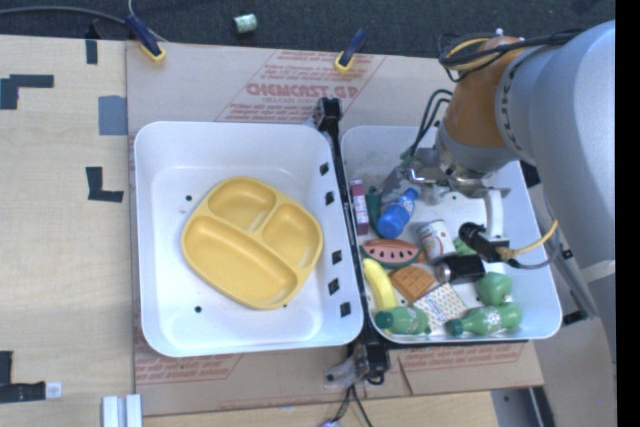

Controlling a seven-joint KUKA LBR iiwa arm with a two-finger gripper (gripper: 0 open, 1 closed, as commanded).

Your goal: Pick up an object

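The right bin (540, 315) holds a jumble of small toys: a blue bottle (395, 213), a watermelon slice (390, 250), a yellow banana (378, 285), a small white can (432, 237), a waffle-like square (410, 282) and several green pieces such as one (486, 318) along the front. My gripper (404, 181) hangs low over the bin's back left part, just above and behind the blue bottle. The wrist with its orange band (478, 105) covers the back of the bin. I see nothing lifted clear of the pile.
The left bin (160, 315) carries a yellow divided plate (252, 241). A black divider clip (327, 113) sits between the bins at the back. A pink box (358, 205) stands against the right bin's left wall. Yellow clamps (147, 40) hold the cardboard.
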